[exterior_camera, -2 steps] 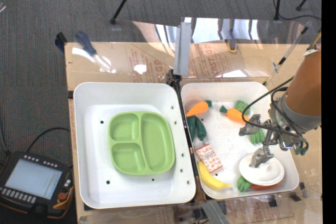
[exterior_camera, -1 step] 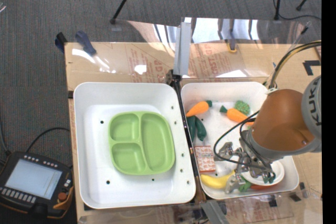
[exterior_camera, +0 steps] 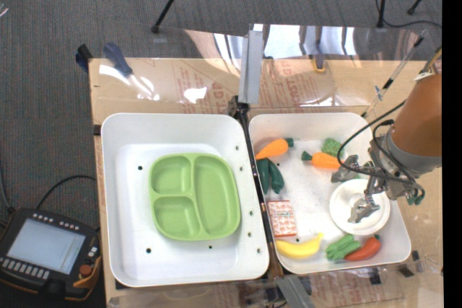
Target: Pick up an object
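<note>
Over round white plate (exterior_camera: 348,207), metal gripper (exterior_camera: 363,211); grip state unclear, nothing visibly held.

I see a light-green three-compartment plastic tray (exterior_camera: 195,196) lying flat in the left shallow white bin (exterior_camera: 115,155). At eight o'clock, on the grey carpet floor (exterior_camera: 43,47), sits a black handheld control pendant (exterior_camera: 47,250) with a pale screen. A clear plastic screen (exterior_camera: 303,76) stands at twelve o'clock behind the surface (exterior_camera: 173,86).

Under the grey tool (exterior_camera: 363,210) sat a white plate (exterior_camera: 346,207). Beside it lay an orange carrot (exterior_camera: 326,161) with a green top, a yellow banana (exterior_camera: 300,247) and a red pepper (exterior_camera: 364,249). Far across, a lime-green tray (exterior_camera: 195,196) rested in a white bin (exterior_camera: 123,148).
</note>
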